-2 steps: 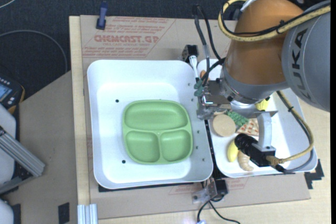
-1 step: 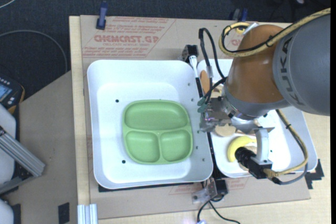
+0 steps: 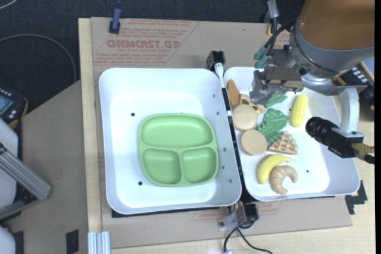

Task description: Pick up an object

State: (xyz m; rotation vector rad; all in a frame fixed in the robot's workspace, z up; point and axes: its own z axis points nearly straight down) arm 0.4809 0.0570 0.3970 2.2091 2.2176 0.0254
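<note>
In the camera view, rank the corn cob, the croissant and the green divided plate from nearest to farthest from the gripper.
From the gripper:
1. Corn cob, just right of it in the right bin.
2. Croissant, at that bin's near edge.
3. Green divided plate, in the left bin.

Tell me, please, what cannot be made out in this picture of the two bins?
- Gripper: the wrist covers its fingers in the camera view, so whether anything is held cannot be told.
- Green toy: partly hidden under the gripper, its shape unclear.
- Arm: cut off by the top and right edges.
- Right bin: its far corner lies behind the arm.
</note>
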